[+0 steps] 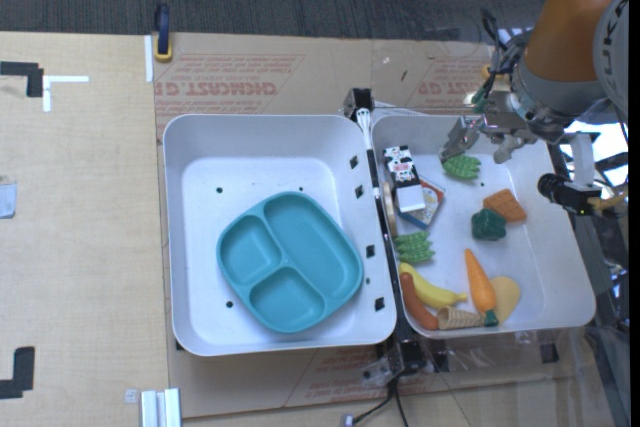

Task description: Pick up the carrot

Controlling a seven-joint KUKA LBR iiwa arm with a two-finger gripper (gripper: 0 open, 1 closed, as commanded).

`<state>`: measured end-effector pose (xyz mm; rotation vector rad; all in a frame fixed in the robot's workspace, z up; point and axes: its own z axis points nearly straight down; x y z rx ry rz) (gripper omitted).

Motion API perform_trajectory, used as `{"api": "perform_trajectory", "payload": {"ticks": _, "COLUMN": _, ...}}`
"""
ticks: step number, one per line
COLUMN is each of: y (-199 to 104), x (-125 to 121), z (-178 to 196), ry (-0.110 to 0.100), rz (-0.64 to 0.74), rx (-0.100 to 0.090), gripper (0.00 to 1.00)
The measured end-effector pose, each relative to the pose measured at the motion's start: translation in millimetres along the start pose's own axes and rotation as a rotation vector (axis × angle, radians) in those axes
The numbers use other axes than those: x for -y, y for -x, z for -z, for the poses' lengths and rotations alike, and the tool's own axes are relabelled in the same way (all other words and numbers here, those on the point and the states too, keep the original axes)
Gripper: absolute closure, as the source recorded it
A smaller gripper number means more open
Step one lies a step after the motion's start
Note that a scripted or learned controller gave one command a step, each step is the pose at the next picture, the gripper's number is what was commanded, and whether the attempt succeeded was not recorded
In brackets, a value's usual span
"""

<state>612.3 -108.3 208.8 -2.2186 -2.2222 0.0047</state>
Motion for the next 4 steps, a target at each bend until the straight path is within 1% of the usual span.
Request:
{"api": "perform_trajectory", "payload": {"ticks": 1, "y": 35.7, "x": 81.1, "z": -117.9, "ry": 0.002, "rz": 0.035, "rx": -0.001, "gripper": 0.00}}
{"api": "perform_trajectory", "payload": {"ticks": 2, "y": -7.6, "x": 134.5, "z": -117.9, "ry": 0.000, "rz": -0.068, "rx": -0.003, "gripper": 0.00}}
{"api": "perform_trajectory", "payload": {"ticks": 3, "y": -6.3, "x": 132.6, "z": -109.1, "ry": 0.004, "rz": -0.075, "rx": -0.001, "gripper": 1.00}}
{"api": "perform_trajectory", "payload": {"ticks": 4, "y": -40.1, "x": 111.3, "z": -18.2, "ry": 0.002, "rz": -0.300, "rx": 0.000, "gripper": 1.00}}
